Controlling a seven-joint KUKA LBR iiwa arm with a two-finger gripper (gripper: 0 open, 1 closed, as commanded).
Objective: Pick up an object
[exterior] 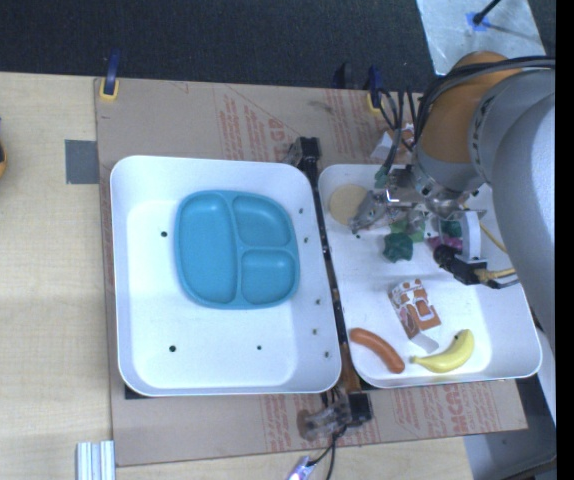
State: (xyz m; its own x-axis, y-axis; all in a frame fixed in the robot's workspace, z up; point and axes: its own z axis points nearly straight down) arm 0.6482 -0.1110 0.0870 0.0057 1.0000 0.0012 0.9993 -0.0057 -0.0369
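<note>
Room for movement lies in the right white bin between a red sausage, yellow banana and brown-and-white packet. The grey arm hides the bin's far corner. The pincer sits over a dark green object; its opening and hold cannot be determined.

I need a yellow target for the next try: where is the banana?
The banana lies in the right bin near its front edge, just right of the sausage.
</note>
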